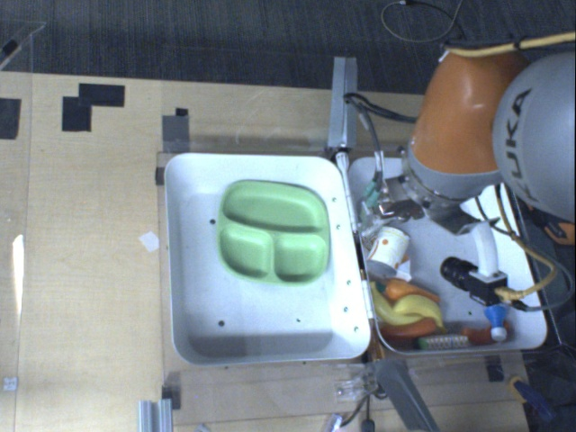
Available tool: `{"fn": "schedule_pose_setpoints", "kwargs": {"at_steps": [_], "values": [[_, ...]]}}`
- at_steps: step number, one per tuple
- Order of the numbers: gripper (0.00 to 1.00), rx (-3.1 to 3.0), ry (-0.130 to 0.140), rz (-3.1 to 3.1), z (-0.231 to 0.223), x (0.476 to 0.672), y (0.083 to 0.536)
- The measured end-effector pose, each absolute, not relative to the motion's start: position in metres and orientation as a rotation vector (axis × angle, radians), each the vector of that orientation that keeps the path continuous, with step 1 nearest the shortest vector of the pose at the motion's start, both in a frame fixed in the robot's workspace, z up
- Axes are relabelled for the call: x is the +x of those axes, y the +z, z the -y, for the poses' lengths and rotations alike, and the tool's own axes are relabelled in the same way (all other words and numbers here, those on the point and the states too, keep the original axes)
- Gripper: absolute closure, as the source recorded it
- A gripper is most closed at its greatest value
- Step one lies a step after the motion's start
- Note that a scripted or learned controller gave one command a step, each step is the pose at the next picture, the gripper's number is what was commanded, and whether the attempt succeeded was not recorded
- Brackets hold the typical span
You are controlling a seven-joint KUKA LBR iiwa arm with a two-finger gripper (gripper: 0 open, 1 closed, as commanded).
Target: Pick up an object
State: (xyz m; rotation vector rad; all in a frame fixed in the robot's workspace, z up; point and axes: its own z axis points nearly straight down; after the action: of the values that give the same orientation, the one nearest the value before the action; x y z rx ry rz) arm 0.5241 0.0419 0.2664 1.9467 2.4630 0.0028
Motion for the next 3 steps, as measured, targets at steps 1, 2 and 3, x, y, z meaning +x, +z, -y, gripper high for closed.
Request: {"fn": "schedule_pose_setpoints", "kwargs": {"at_steps": [1,2,3], "values": [[1.00,2.087,-0.002,-2.348,0.051,0.557,0.215],[1.00,2.078,-0.001,-2.354,0.050,0.559,0.224],[1.00,2.134,0.001,-2.303,0.034,0.499,0.254]]}}
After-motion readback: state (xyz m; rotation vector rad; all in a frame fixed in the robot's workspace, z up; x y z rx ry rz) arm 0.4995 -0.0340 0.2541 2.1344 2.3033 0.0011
